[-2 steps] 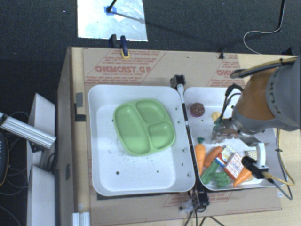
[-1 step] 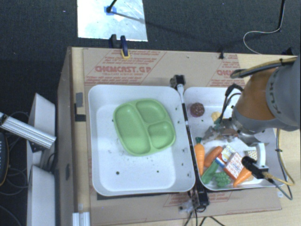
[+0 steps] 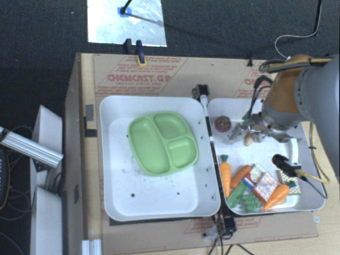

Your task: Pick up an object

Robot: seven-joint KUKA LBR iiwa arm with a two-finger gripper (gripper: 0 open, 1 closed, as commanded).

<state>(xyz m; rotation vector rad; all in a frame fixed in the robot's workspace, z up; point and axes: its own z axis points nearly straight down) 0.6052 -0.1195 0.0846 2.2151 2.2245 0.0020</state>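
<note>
Left bin [image 3: 114, 195]: green divided plate [image 3: 162, 142] | right bin [image 3: 313, 201]: dark red round item [image 3: 222, 123] at rear-left, carrots [image 3: 226, 177] and small packets heaped at front | gripper [image 3: 246, 134]: low beside round item, finger state indiscernible, small objects blurred.

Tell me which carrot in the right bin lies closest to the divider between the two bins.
The carrot with green leaves at its top, lying lengthwise right beside the divider. The other two, one in the middle and one nearer the bin's right side, lie slanted farther in.
</note>
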